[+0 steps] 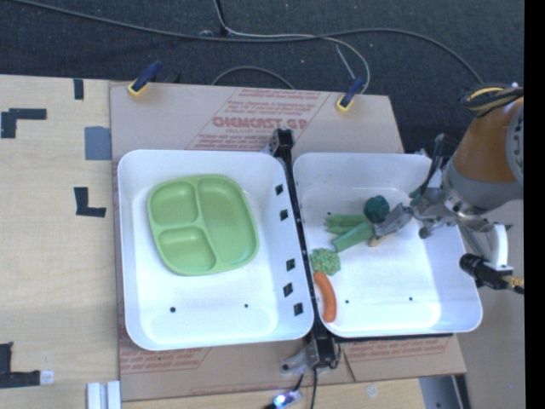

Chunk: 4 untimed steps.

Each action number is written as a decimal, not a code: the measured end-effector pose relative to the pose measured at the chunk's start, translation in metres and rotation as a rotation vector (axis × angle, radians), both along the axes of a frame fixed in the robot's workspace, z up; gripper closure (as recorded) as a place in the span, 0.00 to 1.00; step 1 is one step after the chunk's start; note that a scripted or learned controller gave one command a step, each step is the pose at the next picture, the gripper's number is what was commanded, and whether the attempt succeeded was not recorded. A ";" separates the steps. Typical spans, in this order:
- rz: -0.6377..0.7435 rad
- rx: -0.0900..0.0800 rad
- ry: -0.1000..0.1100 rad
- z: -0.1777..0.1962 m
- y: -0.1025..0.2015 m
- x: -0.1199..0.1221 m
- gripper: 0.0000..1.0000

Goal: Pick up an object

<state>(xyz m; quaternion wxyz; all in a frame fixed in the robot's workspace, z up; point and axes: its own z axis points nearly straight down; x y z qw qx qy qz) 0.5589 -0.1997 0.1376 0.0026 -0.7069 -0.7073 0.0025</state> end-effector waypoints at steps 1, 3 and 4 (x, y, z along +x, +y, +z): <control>0.002 0.000 -0.005 0.013 0.001 0.002 1.00; 0.001 0.001 -0.007 0.075 0.005 0.003 1.00; 0.005 0.001 -0.006 0.066 0.057 0.014 1.00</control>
